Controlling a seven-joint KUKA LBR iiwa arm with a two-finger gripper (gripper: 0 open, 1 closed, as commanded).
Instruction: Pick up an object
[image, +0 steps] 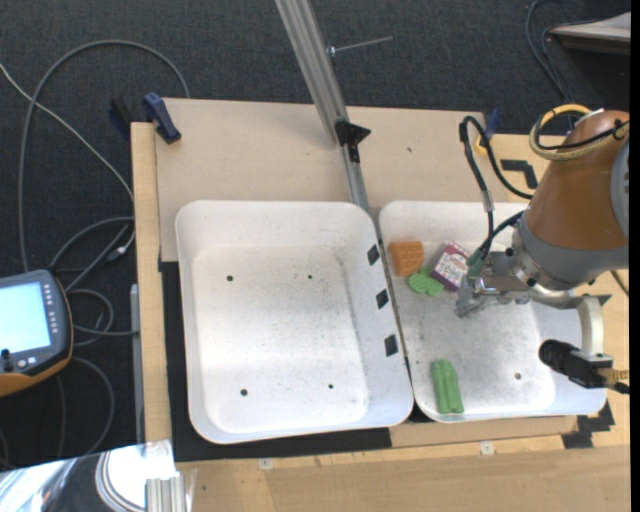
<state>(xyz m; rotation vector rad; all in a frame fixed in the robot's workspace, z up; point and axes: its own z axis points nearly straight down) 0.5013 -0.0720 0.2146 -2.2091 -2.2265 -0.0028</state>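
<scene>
jaws of the gripper (470, 300) hang low in the right bin (500, 395), and from this slanted overhead view it cannot be told how wide they stand, nor whether anything sits between them; the metal tip is small and partly hidden under the wrist. nothing can be seen held.

going from the near edge back: a green oblong block (447, 386) lies near the front rim of the right bin, well apart from the gripper. further in, the gripper's tip sits just beside a purple and white packet (451, 266), with a small green piece (425, 283) to that packet's left, close against it. behind those, an orange block (405, 257) rests near the divide between the bins. the left bin (275, 400) lies beside it on the tabletop (250, 150).

as a judgement, the step in hand is the reach and descent onto a target, most likely the purple and white packet, since the tip is nearest to it. the next move calls for centring over that packet, as the tip looks offset toward its right edge, then closing squarely and lifting straight. the crowding green piece could be nudged or caught along with it.
</scene>
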